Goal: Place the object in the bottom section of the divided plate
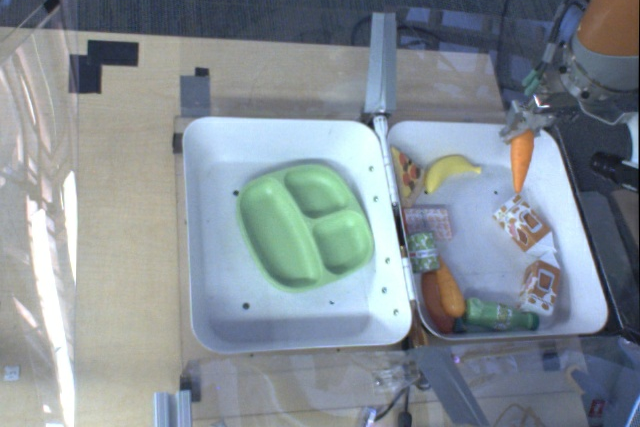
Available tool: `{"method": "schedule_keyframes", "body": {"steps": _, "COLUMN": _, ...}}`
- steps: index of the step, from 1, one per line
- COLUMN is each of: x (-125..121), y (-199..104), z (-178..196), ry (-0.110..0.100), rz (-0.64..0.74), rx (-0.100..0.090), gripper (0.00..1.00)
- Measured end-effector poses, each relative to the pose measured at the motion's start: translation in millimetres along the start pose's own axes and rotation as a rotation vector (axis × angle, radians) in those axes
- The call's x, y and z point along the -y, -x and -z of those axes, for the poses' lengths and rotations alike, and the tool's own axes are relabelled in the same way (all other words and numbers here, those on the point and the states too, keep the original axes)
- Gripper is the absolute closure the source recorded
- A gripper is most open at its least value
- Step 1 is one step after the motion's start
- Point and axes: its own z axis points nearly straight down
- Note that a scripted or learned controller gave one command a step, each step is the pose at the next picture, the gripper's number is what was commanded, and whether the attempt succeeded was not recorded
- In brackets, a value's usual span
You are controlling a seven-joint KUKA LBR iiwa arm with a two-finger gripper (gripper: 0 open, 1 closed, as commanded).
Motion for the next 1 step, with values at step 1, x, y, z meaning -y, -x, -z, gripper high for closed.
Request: {"method": "schedule_keyframes", "body": {"steps": 1, "x": 46.3, "y": -63.3, "z": -53.0, "ry": -0.002, "rz": -0.050, "rx": -0.003, "gripper": 1.00}}
